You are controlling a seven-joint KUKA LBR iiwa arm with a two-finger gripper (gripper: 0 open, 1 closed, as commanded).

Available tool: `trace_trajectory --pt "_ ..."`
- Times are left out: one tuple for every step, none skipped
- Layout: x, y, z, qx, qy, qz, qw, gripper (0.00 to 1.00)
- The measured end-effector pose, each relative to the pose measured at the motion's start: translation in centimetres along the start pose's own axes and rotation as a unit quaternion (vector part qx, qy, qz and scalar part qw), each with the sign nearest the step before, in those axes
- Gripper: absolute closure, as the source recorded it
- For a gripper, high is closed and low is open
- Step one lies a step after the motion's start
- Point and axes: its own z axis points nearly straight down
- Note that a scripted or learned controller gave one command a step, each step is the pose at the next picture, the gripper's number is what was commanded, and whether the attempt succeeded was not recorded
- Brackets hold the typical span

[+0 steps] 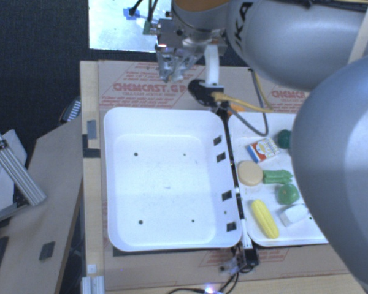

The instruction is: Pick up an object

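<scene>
Two white bins sit side by side on the tabletop (141, 81): the left bin (119, 164) has nothing in it, while the right bin (300, 237) carries every candidate for picking. There lie a yellow corn cob (264, 218), a round tan disc (250, 173), a small red-and-white box (262, 149), a green piece (277, 177), a rounder green piece (287, 193), a dark green thing (284, 139) at the far end, and a white block (294, 215).

The pincer (170, 63) hangs beyond the far rim of the left bin, over the cardboard, well apart from all of these. Whether it is released or clenched I cannot tell; nothing is seen in it.

By my judgement the task is barely begun: no object is lifted, and the arm has yet to travel to the right bin, descend, and close on something.
</scene>
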Motion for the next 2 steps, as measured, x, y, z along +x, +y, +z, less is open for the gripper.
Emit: trace_trajectory --pt "2.6 0.0 1.0 0.000 0.000 0.000 1.0000 1.00" --pt "2.5 -0.4 5.6 0.002 -0.001 0.002 1.0000 1.00"
